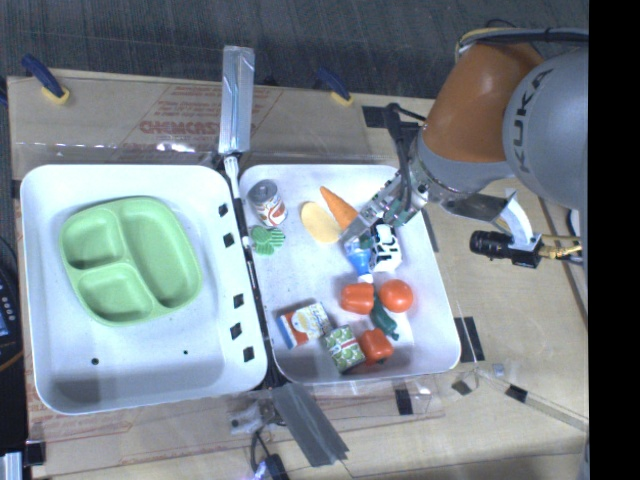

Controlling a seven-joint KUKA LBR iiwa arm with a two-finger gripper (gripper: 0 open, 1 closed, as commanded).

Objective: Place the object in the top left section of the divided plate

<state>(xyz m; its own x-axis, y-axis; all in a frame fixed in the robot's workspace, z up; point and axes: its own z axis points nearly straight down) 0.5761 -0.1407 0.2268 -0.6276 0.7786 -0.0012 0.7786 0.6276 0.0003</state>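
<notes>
We see the gripper (372, 230) low inside the right bin (430, 343), reaching in from the right under the grey arm (545, 118) with its orange band; whether it is wide, narrow, or closed on anything we cannot tell, since the wrist hides that part. Directly under its tip lies a blue and white carton (374, 251), touching or nearly touching the tool, but we cannot say that it is held. Just to the left of the tool sit an orange carrot (338, 207), tilted, and a pale yellow piece (320, 223) beside it. Farther left of the tool, near the wall between the bins, stand a small can (266, 204) and below it a little green item (266, 237). Just below the tool we see two red-orange tomatoes (377, 296) side by side with a dark green stem piece (385, 320) touching them. Lower still, and slightly left, lie a small box (304, 323), a green patterned block (342, 349) and a red-orange piece (376, 345) close together. Well to the left of the tool, in the left bin (140, 378), rests the green divided plate (130, 258); its top left section (88, 238) holds nothing.
</notes>
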